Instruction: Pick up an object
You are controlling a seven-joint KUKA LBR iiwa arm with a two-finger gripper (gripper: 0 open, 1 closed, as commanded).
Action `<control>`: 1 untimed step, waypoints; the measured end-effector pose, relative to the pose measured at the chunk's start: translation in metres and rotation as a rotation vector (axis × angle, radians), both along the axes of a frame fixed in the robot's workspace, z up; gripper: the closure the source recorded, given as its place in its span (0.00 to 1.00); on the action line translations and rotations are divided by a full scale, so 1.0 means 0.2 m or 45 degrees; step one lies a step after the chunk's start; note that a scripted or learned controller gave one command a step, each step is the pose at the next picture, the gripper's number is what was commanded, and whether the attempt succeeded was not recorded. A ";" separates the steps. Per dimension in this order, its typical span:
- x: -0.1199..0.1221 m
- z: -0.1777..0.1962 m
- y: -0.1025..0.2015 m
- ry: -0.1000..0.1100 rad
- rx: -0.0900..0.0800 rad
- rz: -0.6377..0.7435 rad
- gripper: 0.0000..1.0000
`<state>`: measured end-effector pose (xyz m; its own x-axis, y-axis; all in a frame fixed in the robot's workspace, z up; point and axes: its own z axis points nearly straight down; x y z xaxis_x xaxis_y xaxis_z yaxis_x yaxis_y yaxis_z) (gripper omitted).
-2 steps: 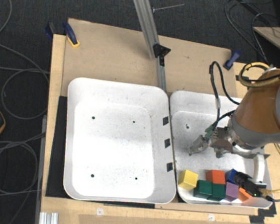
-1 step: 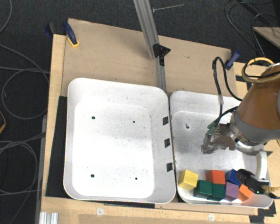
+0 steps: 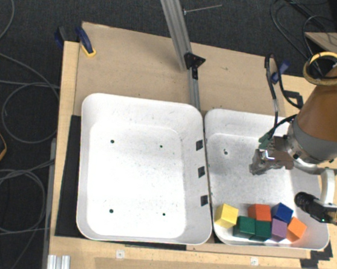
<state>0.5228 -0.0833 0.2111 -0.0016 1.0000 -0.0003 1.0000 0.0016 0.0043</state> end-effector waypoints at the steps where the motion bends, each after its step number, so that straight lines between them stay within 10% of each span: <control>1: 0.01 0.22 0.00 -0.003 0.000 0.000 1.00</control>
